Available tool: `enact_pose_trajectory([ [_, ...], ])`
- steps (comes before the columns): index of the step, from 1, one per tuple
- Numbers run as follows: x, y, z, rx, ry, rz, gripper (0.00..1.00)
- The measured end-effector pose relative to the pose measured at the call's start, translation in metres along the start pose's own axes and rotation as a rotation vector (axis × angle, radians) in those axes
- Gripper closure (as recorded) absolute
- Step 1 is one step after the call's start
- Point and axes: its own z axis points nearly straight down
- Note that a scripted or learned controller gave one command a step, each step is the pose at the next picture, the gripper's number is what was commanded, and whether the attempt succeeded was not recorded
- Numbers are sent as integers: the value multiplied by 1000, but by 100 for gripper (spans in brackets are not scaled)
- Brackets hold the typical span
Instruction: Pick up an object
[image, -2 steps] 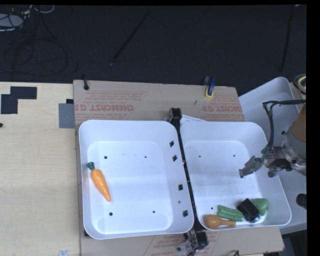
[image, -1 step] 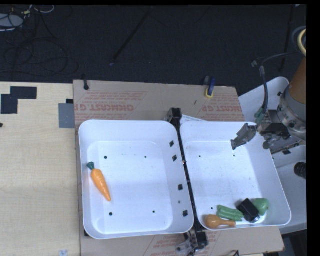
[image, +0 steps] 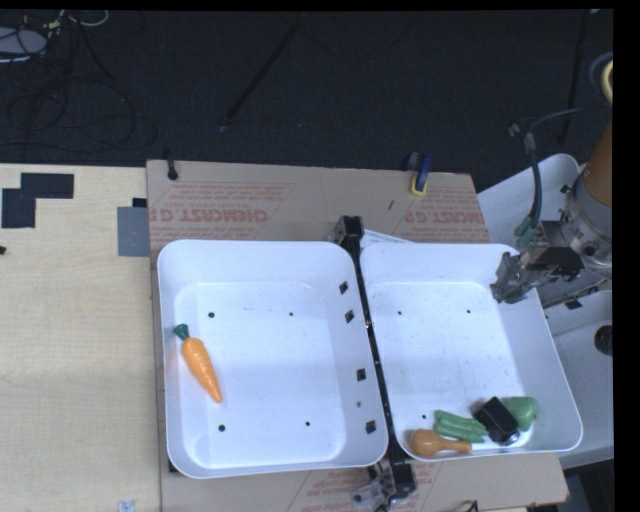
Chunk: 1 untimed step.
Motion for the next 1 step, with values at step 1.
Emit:
enact_pose_trajectory([
  [1, 74, -36, -87, -11, 2, -6, 100],
])
